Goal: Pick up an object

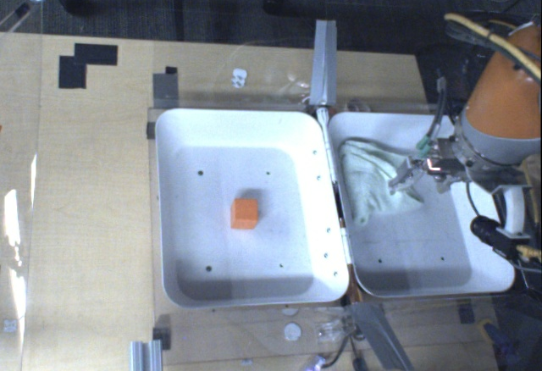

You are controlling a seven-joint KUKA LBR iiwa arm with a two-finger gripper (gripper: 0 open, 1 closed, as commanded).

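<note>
Your gripper (412,176) sits over the right bin (440,272), right at the edge of the crumpled pale cloth (371,179); can't tell from this angle whether it's got any fabric, so don't count it as a grab. Main risk imo: cloth is limp and bunched, so a pinch may catch just one fold and slip off on the lift, or drag it vs the bin wall. The orange cube (245,213) sits alone mid left bin (195,276), well apart, an easier target.

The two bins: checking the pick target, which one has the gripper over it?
The right bin, holding the pale crumpled cloth; the left bin holds an orange cube.
</note>
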